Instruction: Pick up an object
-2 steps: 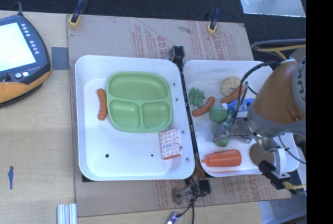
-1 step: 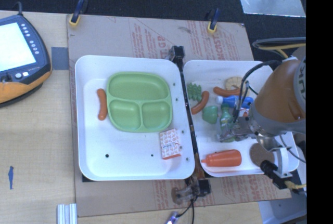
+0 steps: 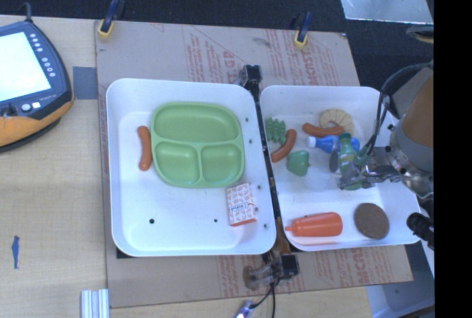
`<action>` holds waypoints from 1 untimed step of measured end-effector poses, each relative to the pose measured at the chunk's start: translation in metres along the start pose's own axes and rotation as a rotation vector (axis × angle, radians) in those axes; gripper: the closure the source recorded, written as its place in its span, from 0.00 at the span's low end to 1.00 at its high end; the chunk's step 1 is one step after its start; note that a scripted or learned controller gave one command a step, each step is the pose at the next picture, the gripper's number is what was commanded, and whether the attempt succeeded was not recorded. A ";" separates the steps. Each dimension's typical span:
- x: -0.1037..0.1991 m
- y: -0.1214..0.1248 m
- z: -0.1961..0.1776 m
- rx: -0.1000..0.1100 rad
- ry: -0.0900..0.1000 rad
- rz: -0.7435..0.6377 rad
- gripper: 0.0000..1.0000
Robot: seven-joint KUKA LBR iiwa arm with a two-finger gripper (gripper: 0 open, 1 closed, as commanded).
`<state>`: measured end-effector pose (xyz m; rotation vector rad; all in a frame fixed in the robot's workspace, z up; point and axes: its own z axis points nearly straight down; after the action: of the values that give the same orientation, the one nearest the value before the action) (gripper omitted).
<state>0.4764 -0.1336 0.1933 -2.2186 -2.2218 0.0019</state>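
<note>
Nearest in the right bin (image 3: 284, 243) lie an orange bottle (image 3: 316, 224) and, to its right, a brown disc (image 3: 371, 220). In the left bin (image 3: 118, 235), a small printed packet (image 3: 240, 204) sits near the dividing wall. Farther back, the gripper (image 3: 351, 178) is down in the right bin beside a green bottle (image 3: 346, 152); I cannot tell how it is set. Left of it are a green cup (image 3: 298, 162) and a sausage (image 3: 283, 146). The left bin holds a green divided plate (image 3: 198, 144) with another sausage (image 3: 144, 147) at its left.
</note>
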 end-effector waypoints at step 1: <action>0.057 0.066 0.002 0.002 0.001 -0.003 1.00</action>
<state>0.5428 -0.0765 0.1914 -2.2143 -2.2233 0.0030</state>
